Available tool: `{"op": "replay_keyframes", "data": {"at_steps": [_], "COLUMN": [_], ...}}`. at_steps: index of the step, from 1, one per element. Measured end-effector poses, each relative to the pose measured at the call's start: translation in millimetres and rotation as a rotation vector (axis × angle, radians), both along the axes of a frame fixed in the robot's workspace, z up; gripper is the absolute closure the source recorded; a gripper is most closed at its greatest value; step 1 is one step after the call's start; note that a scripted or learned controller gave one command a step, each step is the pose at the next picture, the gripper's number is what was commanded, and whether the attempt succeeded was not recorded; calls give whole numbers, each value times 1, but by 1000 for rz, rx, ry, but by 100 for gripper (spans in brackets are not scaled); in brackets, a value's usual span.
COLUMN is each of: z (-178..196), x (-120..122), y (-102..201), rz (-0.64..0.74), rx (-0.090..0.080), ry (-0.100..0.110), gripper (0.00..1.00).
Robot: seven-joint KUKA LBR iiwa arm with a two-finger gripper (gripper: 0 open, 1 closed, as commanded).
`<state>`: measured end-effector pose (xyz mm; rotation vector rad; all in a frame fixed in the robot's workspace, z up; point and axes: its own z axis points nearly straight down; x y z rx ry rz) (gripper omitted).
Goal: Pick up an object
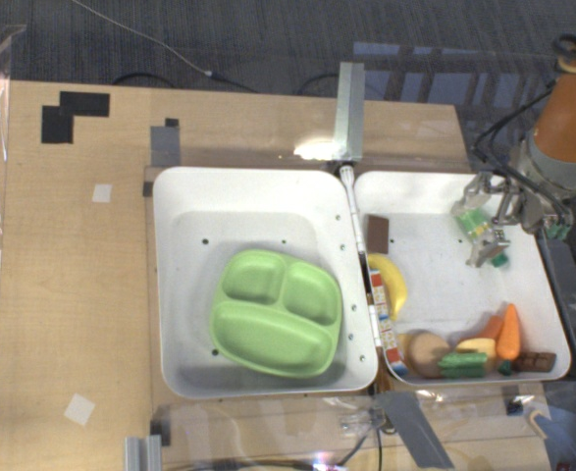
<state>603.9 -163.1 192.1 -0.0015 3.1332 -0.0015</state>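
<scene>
Green object (472, 223) sits between the claw's (486, 226) fingers, above the right bin (435, 234).

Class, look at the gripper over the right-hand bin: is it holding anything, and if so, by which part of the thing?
It cannot be told. The gripper hangs over the right bin with something small and green at its fingers, but the view is too blurred to show a hold.

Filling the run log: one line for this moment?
gripper: over right bin, upper right | banana, carrot: lying in bin | nothing visibly held
</scene>
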Motion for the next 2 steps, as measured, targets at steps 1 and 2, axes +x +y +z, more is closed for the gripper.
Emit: {"op": "replay_keyframes", "data": {"at_steps": [1,2], "z": [-101,-74], "x": [26,19], "y": [-13,-43], "rz": [-98,113], "rx": [-1,-3], "ry": [-10,-4], "gripper": [0,0]}}
